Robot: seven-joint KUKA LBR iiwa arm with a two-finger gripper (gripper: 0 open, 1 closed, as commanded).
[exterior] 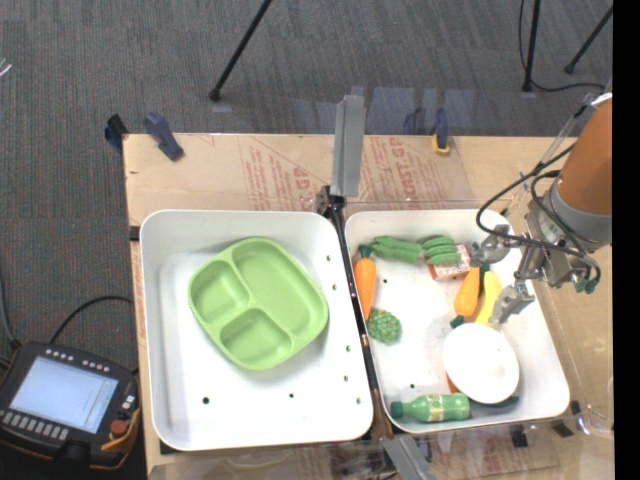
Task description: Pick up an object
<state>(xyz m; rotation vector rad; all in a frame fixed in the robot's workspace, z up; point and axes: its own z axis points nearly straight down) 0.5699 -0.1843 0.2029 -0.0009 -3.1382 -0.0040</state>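
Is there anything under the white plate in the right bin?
An orange-red edge peeks out at the lower left of the white plate, so something lies beneath it, but the plate covers the rest. The green bottle lies beside that edge in the right bin.

- From my station I see the arm as a thick rounded body, its upper part a broad orange band, with a grey collar beneath it toward the wrist.
- A black cable loops out from the wrist in a wide curve and runs back toward the grey collar.
- Below the collar I make out a cluster of metal-grey brackets and fittings, with small dark and greenish bits on the outer side.
- The gripper is pale grey and silver, with two slim light-coloured fingers.
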